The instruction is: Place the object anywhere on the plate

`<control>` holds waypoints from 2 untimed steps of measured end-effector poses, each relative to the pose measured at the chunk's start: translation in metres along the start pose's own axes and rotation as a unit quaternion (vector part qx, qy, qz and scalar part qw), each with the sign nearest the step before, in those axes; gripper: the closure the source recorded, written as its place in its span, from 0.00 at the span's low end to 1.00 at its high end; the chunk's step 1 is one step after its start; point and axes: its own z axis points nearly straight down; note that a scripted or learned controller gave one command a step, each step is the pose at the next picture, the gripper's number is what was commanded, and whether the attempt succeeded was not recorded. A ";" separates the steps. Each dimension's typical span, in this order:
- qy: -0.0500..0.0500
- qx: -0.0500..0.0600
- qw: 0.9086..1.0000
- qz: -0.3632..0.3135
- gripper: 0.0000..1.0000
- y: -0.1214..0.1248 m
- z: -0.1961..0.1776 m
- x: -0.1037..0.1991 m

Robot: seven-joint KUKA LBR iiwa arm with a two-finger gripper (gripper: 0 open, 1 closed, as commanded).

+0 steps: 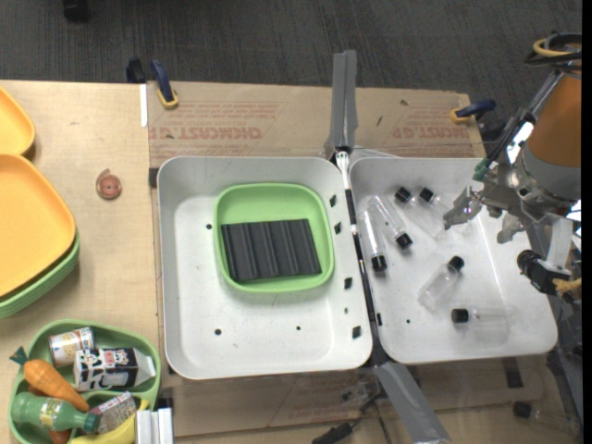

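You've got a big counter w/ two white bins side by side. The left bin has a green plate in it, and a dark ribbed mat lies on the plate. The right bin has a few clear tubes w/ black caps, spread apart. The grey arm comes in from the right, and its tool hangs over the right bin's top-right part. It's too blurry to tell how far open the tool is, and I see nothing in it. The nearest tube lies just below the tool. To do this well, I'd go straight down over the tube's middle, pinch across its thin side, not the ends, lift slow, then move left to the plate.
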 end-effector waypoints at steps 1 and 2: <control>0.000 0.001 1.000 0.028 0.00 -0.031 0.005 -0.036; 0.000 -0.001 0.998 0.066 0.00 -0.051 -0.036 -0.078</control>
